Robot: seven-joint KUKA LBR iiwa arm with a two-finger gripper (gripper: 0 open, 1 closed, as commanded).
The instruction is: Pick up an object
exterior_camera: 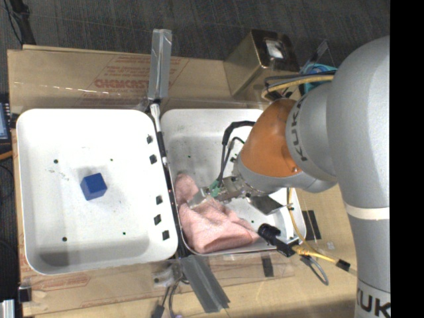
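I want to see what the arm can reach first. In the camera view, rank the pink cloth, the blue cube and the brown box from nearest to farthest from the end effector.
1. Pink cloth: right bin, just below the end effector.
2. Brown box: on the bench beyond the right bin, up the picture.
3. Blue cube: left bin, across the divider.

I see a cube (93,185) lying in the left bin (40,131); a cloth (209,225) lies at the right bin's (192,128) near-left corner, the gripper (218,189) just above it.
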